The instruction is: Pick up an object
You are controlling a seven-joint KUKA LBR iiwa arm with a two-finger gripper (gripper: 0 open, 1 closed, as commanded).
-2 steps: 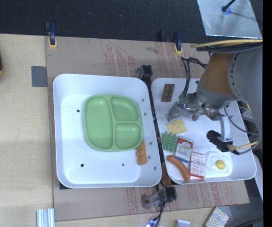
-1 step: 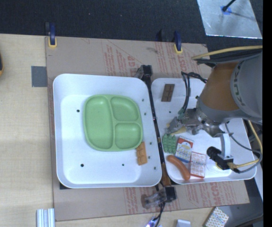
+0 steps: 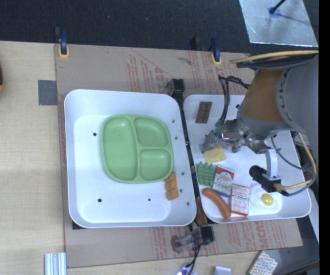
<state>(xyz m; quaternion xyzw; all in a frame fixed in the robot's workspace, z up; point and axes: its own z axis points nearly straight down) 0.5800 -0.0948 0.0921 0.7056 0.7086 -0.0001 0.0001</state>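
My gripper (image 3: 219,135) hangs low over the right bin (image 3: 291,211), in its upper middle. Just below and left of it lies a pale yellow cheese wedge (image 3: 213,154), very close to the tip. A brown flat bar (image 3: 204,112) lies at the bin's far left corner. Nearer the front lie a green ridged piece (image 3: 206,173), two red and white cartons (image 3: 223,181) (image 3: 241,199), a sausage (image 3: 217,203) and a small yellow round thing (image 3: 267,199). Nothing shows lifted off the bin floor.
The left bin (image 3: 79,153) bears a green divided plate (image 3: 136,148) and a small orange waffle piece (image 3: 171,186) by its right wall. The arm's grey body and orange band (image 3: 265,99) cover the right bin's far right part.
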